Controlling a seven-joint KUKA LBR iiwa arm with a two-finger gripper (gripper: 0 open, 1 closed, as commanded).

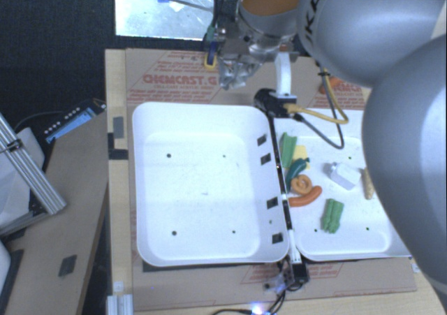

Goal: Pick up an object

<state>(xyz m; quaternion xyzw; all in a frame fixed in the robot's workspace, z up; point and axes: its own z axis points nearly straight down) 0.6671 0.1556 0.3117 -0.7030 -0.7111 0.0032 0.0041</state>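
Observation:
My gripper (235, 75) hangs over the cardboard just behind the back rim of the left bin (150, 167), near the divide between the bins. Nothing is seen held in it. The objects lie in the right bin (349, 244): a green leafy piece (288, 144), a yellow piece (301, 152), a teal piece (296, 167), an orange ring (302, 184), an orange-red sausage shape (305, 198), a green pickle-like piece (332, 215), a white-grey block (342, 176) and a tan stick (367, 183). All of them sit well in front and right of the gripper.
The grey arm (391, 62) covers the upper right and hides the far part of the right bin. An orange thing (328, 87) peeks out under it. Black clips (269, 203) line the seam between the bins. A metal rail (28, 174) lies at far left.

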